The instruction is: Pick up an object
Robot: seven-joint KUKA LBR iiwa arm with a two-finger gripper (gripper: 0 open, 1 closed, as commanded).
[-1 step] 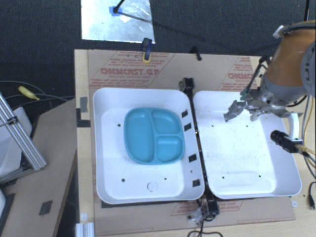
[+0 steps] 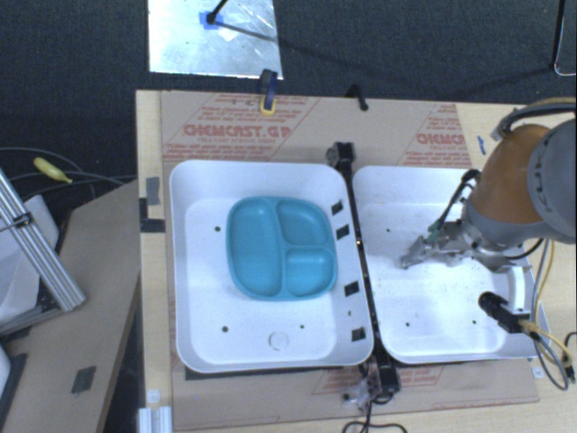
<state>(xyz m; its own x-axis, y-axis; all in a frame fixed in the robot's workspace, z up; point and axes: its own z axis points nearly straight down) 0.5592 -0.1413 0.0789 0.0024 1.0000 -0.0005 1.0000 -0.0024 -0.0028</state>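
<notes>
A blue divided plate [image 2: 278, 247] lies flat in the middle of the left bin [image 2: 194, 242]. My gripper [image 2: 413, 256] is low over the floor of the right bin [image 2: 397, 323], near its middle, pointing left from the grey wrist. Its metal fingers look drawn close together, and I see nothing between them. The orange band and wrist cover the right part of that bin.
A black divider with clips [image 2: 352, 242] runs between the two bins. A black cable fitting [image 2: 500, 309] hangs from the wrist over the right bin's lower right. Cardboard [image 2: 297, 129] lies under both bins.
</notes>
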